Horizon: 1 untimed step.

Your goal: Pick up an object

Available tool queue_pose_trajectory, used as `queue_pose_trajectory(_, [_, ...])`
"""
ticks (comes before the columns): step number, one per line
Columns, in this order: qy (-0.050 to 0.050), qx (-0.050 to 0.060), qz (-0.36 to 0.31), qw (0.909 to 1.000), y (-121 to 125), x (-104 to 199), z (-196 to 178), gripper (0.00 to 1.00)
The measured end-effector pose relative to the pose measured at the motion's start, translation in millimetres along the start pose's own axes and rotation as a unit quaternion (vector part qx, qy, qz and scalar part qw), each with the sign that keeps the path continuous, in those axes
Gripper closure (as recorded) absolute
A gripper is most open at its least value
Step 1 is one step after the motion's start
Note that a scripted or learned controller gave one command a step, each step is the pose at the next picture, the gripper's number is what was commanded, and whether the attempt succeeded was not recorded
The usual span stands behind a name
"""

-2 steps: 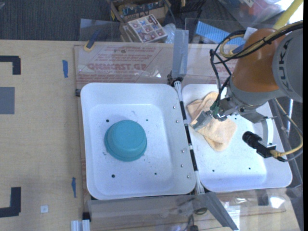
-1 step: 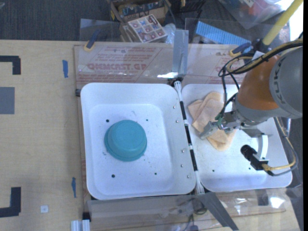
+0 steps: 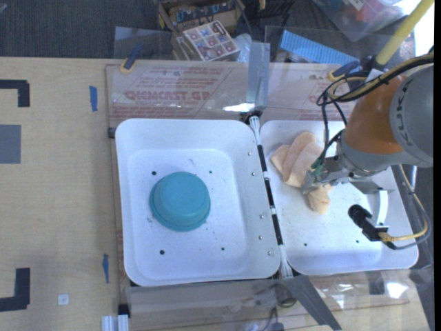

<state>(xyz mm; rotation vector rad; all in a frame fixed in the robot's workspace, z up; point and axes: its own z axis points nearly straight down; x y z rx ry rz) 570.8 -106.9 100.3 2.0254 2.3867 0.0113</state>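
Pincer (image 3: pixel 318 179) is down in the right bin (image 3: pixel 344 250), right over the tan pieces (image 3: pixel 298 158); can't tell its grip; I'd centre on one piece, lift slowly.

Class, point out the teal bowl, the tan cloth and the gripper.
teal bowl (image 3: pixel 180 200), camera view, on its upturned base.
tan cloth (image 3: pixel 295 158), camera view, on its middle fold.
gripper (image 3: pixel 318 178), camera view, at its tip over the cloth.

Even bright overhead light; glare on clear plastic sheet (image 3: pixel 238 107); soft shadows; slight overall blur
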Motion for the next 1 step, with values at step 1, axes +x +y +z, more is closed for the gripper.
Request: queue_pose_trajectory(1, [0.002,0.005,-0.150,0.9886,78.4,37.8,-84.3,1.00])
